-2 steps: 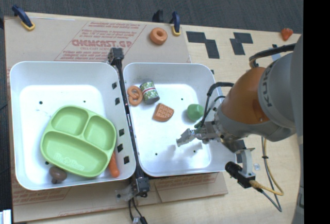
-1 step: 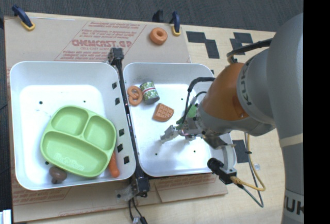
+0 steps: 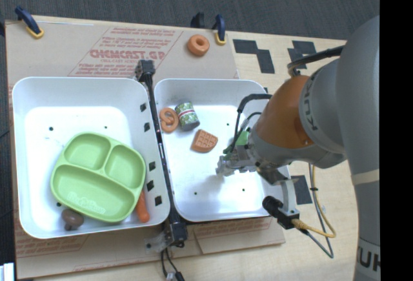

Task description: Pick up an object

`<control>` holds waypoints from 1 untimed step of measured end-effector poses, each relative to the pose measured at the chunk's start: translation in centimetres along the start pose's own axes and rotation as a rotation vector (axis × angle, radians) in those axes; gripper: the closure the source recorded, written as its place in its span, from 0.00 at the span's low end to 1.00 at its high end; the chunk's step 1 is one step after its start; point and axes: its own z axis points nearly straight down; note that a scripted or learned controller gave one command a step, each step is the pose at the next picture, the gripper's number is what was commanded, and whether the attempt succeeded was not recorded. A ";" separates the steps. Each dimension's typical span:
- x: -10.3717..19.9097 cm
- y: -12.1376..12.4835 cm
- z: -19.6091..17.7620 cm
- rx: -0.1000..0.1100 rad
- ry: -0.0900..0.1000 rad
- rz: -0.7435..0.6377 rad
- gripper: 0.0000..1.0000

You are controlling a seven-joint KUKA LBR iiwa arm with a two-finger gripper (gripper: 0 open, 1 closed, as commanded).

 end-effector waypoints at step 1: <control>0.0 0.0 0.0 0.000 -0.001 -0.002 0.00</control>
